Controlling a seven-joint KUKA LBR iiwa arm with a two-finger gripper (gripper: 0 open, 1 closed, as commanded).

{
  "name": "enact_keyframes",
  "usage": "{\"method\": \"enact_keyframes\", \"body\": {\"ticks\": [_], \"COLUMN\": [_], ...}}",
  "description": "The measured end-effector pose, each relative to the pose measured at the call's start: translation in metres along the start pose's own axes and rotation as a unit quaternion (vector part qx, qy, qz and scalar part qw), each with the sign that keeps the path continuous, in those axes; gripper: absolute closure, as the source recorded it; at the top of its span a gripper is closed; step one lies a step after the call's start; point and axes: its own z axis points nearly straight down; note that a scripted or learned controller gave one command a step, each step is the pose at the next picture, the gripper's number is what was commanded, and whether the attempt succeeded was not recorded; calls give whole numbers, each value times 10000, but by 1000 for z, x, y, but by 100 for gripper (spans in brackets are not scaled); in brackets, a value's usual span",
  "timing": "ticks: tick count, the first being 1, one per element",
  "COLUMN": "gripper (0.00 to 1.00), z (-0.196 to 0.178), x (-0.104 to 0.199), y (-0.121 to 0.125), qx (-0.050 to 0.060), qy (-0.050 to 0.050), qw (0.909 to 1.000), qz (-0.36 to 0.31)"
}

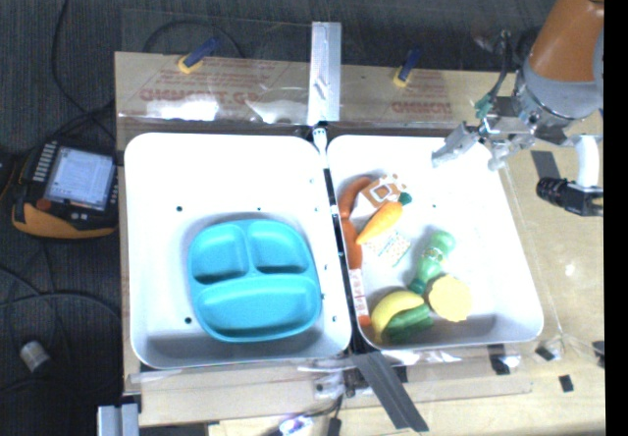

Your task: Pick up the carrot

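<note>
The carrot [381, 220] is orange with a green tip and lies at a slant in the upper left part of the right bin [491, 228]. It rests among other toy food beside the divider. My gripper [471, 151] hovers over the bin's far right corner, up and to the right of the carrot and well apart from it. Its fingers [446, 149] are spread open with nothing between them.
Around the carrot lie a reddish sausage [345, 223], a small orange-and-white box [385, 190] and a white card [392, 247]. A green bottle [432, 262], a yellow disc [449, 299], a yellow fruit [391, 305] and a green vegetable [413, 320] crowd the near side. A blue divided plate [253, 277] sits in the left bin [157, 189].
</note>
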Motion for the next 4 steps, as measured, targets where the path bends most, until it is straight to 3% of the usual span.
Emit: {"method": "enact_keyframes", "body": {"ticks": [1, 2, 3, 4], "gripper": [0, 0, 0, 0], "z": [130, 138, 152, 119], "x": [27, 60, 39, 31], "y": [3, -8, -4, -60], "qx": [-167, -283, -158, -11], "qy": [-28, -93, -84, 5], "qw": [9996, 9995, 9534, 9606], "qz": [221, 80, -3013, -2778]}}
